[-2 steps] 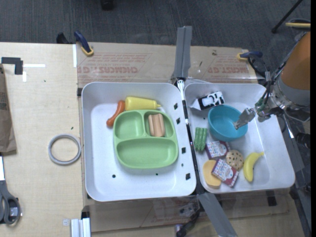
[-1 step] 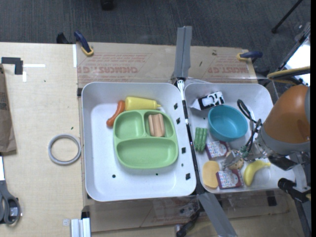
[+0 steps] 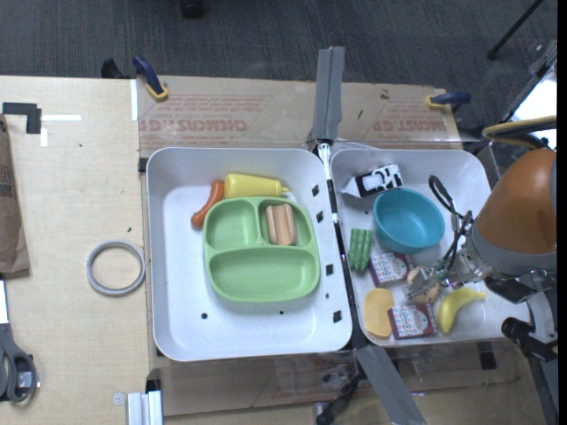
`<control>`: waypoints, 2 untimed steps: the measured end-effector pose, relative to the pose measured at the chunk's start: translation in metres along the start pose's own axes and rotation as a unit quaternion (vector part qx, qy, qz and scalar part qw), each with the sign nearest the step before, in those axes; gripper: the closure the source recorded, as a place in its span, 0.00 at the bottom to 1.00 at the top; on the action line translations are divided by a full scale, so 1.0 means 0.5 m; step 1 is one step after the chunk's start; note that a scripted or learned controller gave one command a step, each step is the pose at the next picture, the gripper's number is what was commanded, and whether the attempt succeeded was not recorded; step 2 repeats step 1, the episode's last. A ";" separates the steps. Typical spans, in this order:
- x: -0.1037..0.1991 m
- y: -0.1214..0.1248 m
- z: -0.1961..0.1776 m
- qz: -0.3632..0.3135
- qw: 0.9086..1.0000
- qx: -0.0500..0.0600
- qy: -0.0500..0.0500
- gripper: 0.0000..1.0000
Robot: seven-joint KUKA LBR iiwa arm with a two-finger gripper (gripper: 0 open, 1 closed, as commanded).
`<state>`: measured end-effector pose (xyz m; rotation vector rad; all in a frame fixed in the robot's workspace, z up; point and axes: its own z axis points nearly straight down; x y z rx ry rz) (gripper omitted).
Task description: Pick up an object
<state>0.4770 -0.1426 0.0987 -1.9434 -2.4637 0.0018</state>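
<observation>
White plastic walls frame both bins under me: the left bin (image 3: 168, 264) and the right bin (image 3: 478, 171) sit side by side on the bench, touching along their middle rims. I come in from the right, my grey body and orange band (image 3: 532, 206) hanging over the right bin's right edge, and my gripper (image 3: 434, 283) is low among the clutter near that bin's front edge; whether it is open or closed I cannot tell, since wires and toys crowd it. Just beside it, toward the front right corner, lies a yellow banana (image 3: 459, 306). A small printed packet (image 3: 410, 322) and a flat orange-yellow piece (image 3: 379, 312) lie along the front edge, another packet (image 3: 388, 266) sits nearer the middle, and a green ridged piece (image 3: 359, 250) rests against the left wall. A blue bowl (image 3: 407, 220) stands upright in the middle, with a black-and-white toy (image 3: 379, 181) toward the back. In the left bin a green divided plate (image 3: 259, 273) holds a hot dog (image 3: 280, 224) in its back right compartment; a yellow corn cob (image 3: 253, 185) and an orange carrot (image 3: 206, 205) lie along the plate's back left side.
</observation>
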 end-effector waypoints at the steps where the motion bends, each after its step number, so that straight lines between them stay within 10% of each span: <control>1: 0.194 0.048 -0.277 0.068 0.998 -0.001 -0.001 1.00; 2: 0.194 0.048 -0.277 0.068 0.998 -0.001 -0.001 1.00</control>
